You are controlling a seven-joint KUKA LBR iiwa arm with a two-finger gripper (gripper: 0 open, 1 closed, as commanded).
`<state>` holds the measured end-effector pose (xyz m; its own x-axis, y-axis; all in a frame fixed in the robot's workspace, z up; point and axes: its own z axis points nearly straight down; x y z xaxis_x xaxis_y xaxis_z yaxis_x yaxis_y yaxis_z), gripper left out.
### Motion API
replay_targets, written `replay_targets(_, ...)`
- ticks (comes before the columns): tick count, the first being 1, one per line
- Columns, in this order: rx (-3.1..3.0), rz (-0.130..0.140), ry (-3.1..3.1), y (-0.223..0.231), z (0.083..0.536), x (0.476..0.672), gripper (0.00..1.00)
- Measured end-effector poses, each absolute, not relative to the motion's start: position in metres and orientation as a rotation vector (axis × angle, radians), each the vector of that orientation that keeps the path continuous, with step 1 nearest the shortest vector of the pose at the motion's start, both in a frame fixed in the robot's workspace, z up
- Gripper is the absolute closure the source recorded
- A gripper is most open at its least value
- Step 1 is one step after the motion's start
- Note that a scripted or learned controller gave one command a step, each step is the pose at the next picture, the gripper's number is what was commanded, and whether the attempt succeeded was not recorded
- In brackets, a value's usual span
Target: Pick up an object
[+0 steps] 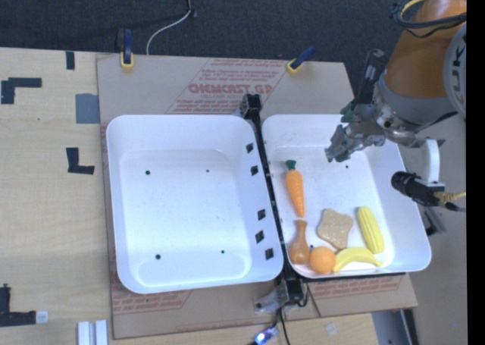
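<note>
The gripper [339, 151] hangs over the right bin [402, 177], near its back; its fingertips blur together, so I cannot tell their spacing. The toy carrot [295, 190], bread slice [334, 228], corn cob [370, 229], banana [356, 259], orange [322, 260] and a tan gourd-like piece [301, 243] lie in the bin's front half.

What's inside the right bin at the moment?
The right bin holds a carrot, bread slice, corn cob, banana, orange and a brown gourd-shaped piece. The gripper hangs over its far end, covering some floor there.
</note>
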<state>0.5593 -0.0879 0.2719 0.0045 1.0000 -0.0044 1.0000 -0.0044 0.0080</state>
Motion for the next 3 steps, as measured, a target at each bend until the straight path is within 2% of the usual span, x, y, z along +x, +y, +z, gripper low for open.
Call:
replay_targets(1, 2.225, -0.005, 2.224, -0.065, 0.240, 0.522, 1.00)
replay_targets(2, 2.209, 0.014, 2.226, -0.017, 0.360, 0.484, 1.00)
replay_targets(3, 2.211, 0.009, 2.227, 0.023, 0.428, 0.484, 1.00)
